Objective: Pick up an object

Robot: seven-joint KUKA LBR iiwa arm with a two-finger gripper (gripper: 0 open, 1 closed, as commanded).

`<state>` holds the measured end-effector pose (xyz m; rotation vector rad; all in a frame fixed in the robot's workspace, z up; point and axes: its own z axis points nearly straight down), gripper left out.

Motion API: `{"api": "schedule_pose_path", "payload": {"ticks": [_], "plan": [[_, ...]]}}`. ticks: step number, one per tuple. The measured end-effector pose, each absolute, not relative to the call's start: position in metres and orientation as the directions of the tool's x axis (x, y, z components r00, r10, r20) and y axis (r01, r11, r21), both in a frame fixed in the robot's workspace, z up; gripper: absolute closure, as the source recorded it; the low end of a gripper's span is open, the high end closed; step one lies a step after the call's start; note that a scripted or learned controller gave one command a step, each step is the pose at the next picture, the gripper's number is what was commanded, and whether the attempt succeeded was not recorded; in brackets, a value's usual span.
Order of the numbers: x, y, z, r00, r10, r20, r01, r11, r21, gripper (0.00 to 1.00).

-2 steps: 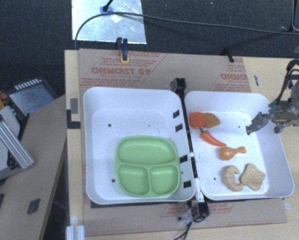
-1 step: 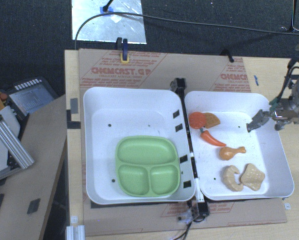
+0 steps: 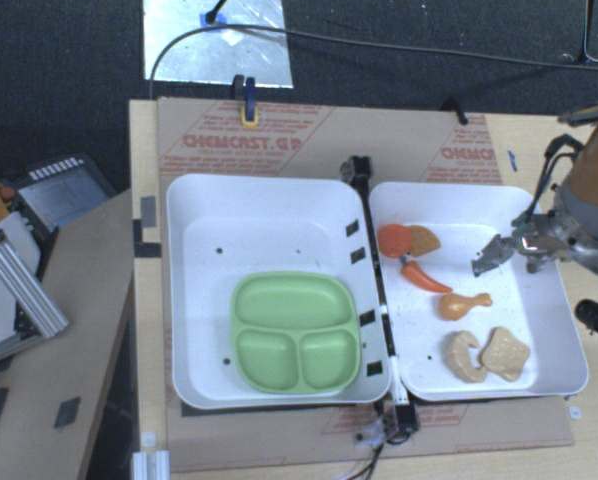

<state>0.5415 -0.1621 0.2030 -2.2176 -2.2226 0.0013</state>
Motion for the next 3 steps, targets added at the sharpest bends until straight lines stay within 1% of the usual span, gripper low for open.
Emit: {"api": "schedule_pose_path", "payload": {"ticks": [1,2,3], "plan": [[0.535,-0.163,0.159,-0.001,1.000,0.001,1.000,0.001,-0.003,0.00],[0.537,-0.163,0.118,-0.001,1.000,0.002,1.000,0.001,-0.001,0.00],[0.538,-0.164,0.131,-0.002,1.000,-0.002,1.000,0.002,0.005,1.00]]}}
